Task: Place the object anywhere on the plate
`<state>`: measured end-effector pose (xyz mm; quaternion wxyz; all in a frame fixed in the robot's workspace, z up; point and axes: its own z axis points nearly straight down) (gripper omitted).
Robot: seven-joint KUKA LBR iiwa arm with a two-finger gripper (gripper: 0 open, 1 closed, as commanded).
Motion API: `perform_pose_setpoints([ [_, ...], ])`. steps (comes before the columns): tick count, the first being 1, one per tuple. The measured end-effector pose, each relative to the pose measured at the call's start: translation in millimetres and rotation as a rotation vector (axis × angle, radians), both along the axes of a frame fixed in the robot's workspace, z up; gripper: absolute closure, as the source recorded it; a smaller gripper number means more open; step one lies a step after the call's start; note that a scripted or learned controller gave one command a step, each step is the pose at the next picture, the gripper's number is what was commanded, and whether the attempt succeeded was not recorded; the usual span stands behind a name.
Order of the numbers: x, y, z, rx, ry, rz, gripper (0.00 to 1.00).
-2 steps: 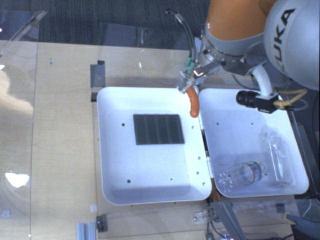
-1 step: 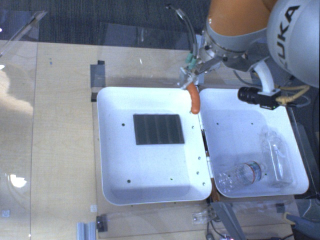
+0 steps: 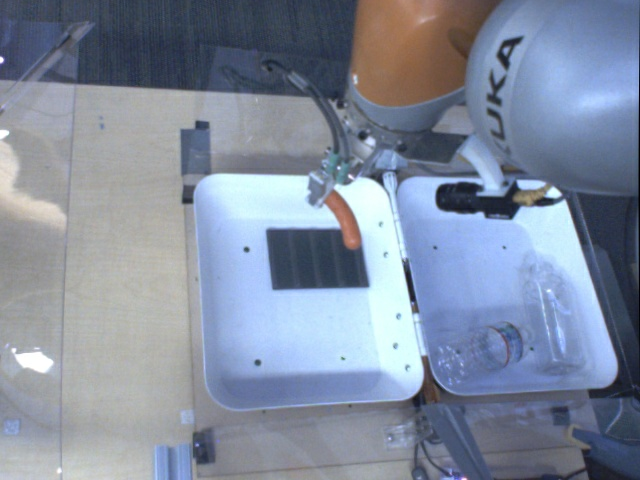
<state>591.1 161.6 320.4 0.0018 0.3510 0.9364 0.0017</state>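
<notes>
A dark grey rectangular plate (image 3: 312, 264) lies flat in the middle of the left bin (image 3: 230, 348). My gripper (image 3: 325, 192) hangs over the bin's far edge, just beyond the plate's far right corner. It is shut on the upper end of an orange sausage-shaped object (image 3: 346, 222). The object slants down and to the right from the fingers, and its lower end reaches over the plate's far right corner. Whether that tip touches the plate I cannot tell.
The right bin (image 3: 590, 298) holds two clear plastic bottles, one lying near the front (image 3: 480, 351) and one along the right side (image 3: 549, 308). The arm's large grey and orange body covers the far edge of both bins.
</notes>
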Motion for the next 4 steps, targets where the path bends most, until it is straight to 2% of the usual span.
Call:
perform_pose_setpoints([
  [1,-41.8,-13.3,77.1,-0.001,-0.009,0.405,1.0],
  [2,-103.4,-14.7,106.0,-0.002,-0.008,0.47,1.0],
  [3,-75.1,14.6,0.4,-0.002,-0.003,0.498,1.0],
  [4,-33.4,-113.1,-0.8,-0.006,-0.007,0.663,1.0],
])
